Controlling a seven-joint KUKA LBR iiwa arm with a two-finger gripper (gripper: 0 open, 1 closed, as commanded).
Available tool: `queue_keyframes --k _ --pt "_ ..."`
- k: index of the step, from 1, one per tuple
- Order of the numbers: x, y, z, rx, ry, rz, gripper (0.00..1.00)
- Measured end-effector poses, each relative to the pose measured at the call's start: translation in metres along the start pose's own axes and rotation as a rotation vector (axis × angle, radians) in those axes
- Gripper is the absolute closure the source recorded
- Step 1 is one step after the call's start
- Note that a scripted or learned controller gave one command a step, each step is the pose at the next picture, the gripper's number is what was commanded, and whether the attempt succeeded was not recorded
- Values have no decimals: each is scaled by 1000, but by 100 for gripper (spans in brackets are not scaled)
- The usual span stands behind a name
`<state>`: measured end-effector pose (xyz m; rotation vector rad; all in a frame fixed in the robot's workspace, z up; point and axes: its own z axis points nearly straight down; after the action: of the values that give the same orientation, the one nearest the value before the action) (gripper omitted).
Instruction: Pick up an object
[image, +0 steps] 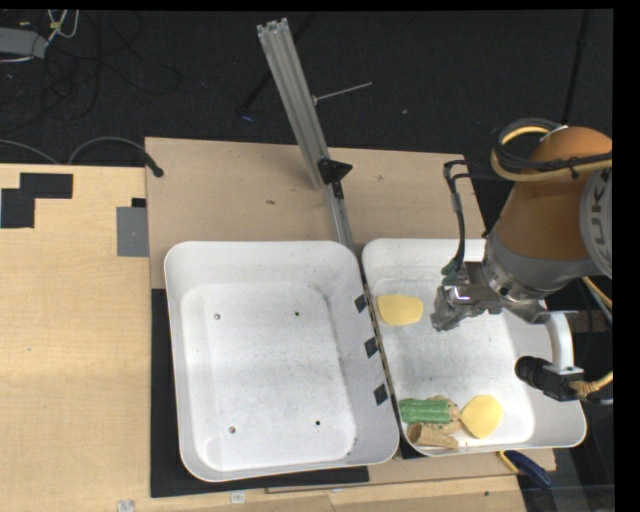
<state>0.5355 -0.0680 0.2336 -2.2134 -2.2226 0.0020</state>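
Tan wooden bench (80, 330) under two white bins (262, 360), side by side.

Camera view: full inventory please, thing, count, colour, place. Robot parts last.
Bins: 2, white, side by side on the bench; left bin, right bin.
Yellow pieces: 2; pale yellow piece at the right bin's upper left, round yellow piece near its front edge.
Green item: 1, green, right bin front left, beside the round yellow piece.
Tan item: 1, brownish, right bin front edge, under the green item; kind unclear.
Metal rail: 1, grey, slanting down from the top toward the gap between the bins.
Arm: 1, grey with an orange band, from the right.
Gripper: 1, over the right bin, right of the pale yellow piece.
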Motion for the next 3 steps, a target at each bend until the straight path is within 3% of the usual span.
queue_keyframes --k 2,3 --pt "96 -14 13 1 0 0 100" --pt "147 -16 0 -2 -2 0 100"
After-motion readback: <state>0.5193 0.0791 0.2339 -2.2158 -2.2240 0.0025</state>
